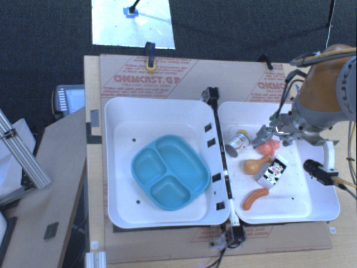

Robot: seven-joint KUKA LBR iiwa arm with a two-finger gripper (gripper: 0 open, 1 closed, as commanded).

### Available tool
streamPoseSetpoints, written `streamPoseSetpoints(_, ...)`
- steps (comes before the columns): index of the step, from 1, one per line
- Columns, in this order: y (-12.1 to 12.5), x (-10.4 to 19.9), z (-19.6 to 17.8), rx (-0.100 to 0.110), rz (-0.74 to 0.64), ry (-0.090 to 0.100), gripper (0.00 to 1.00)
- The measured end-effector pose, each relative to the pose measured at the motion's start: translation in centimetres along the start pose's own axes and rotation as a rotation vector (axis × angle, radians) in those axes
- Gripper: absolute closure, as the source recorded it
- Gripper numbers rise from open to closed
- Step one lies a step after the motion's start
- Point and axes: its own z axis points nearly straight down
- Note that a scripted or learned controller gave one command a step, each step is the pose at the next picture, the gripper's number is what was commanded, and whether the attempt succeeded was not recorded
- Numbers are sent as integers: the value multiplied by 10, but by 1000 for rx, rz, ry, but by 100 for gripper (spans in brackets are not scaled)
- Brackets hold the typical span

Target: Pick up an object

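Pale wooden bench (67,166) bears two white bins (162,113); dark carpet (39,32) behind; fingers (268,134) state unclear.

- Pink object (270,147): lay in my right bin (318,211), just under my gripper (271,134).
- Small can (237,142): on its side.
- Orange sausage (255,198): near front wall.

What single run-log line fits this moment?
end effector over right bin | by pink toy | plate in left bin
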Motion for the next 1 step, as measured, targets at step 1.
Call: streamPoseSetpoints(1, -5, 0, 43, 0, 4, 0, 0)
